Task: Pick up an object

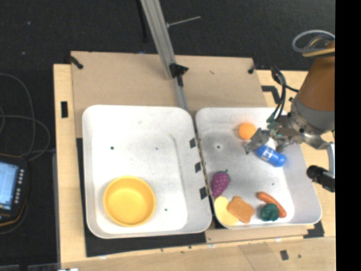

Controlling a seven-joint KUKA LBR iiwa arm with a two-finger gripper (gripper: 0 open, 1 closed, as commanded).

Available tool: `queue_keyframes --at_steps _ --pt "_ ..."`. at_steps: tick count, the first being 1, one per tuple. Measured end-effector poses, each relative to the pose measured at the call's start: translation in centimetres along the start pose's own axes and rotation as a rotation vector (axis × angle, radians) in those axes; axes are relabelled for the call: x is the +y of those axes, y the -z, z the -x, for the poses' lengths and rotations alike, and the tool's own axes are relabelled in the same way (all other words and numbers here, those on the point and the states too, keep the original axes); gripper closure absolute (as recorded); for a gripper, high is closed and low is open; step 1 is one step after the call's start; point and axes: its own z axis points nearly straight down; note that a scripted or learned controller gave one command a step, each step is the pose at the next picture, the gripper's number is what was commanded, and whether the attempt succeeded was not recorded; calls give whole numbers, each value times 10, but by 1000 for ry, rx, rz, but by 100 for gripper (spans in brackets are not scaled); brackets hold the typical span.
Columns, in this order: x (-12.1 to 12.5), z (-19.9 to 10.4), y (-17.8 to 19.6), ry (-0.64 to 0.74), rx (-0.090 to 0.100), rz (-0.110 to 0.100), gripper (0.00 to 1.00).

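1. The arm (318, 95) comes in from the right edge of the frame, orange band up top, and its gripper (265, 141) sits over the upper middle of the right bin (225, 123).
2. The fingers look spread, one dark finger (254, 141) poking left. The blue-and-white bottle (271, 155) lies tilted right at the tips, touching or nearly so. Honestly can't say it's pinched between them.
3. An orange ball (246, 131) sits just up-left of the gripper, close to that left finger.
4. Lower in the same bin: purple grapes (220, 181) against the left wall, then along the bottom edge a yellow piece (221, 209), a brown toast slice (241, 209), a green veggie (269, 212) and a carrot (271, 201).
5. The left bin (135, 134) has a yellow bowl (129, 200) in its lower left corner, well apart from everything else.
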Motion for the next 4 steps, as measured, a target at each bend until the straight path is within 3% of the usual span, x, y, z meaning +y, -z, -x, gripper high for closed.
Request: queue_keyframes --at_steps 1,3,4 --pt "0 0 0 -1 0 0 0" --pt "9 -7 -120 -4 0 -7 0" --pt "9 -5 -146 -4 -1 -4 0"
